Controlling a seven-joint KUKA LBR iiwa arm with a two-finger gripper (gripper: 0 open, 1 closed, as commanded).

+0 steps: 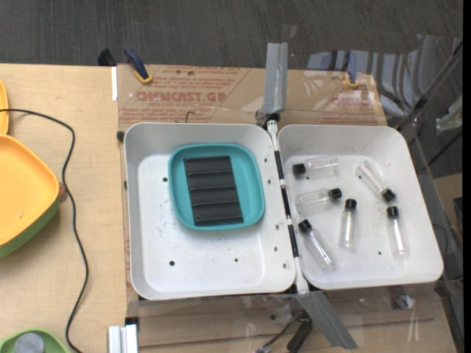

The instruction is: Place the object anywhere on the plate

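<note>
A teal square plate (pixel 252 190) with a dark ribbed insert (pixel 212 190) lies in the left white bin (pixel 199 267). The right white bin (pixel 412 259) holds several clear plastic vials with black caps, scattered flat: one near the top left (pixel 316 168), one below it (pixel 318 197), one along the left wall (pixel 315 243), one in the middle (pixel 347 222), one at upper right (pixel 376 180) and one at the right (pixel 397 231).
Cardboard (pixel 221 94) lies behind the bins. On the wooden bench at left sit stacked yellow and green plates (pixel 22 197) and a black cable (pixel 77 219). A grey metal post (pixel 275 79) stands behind the seam between the bins.
</note>
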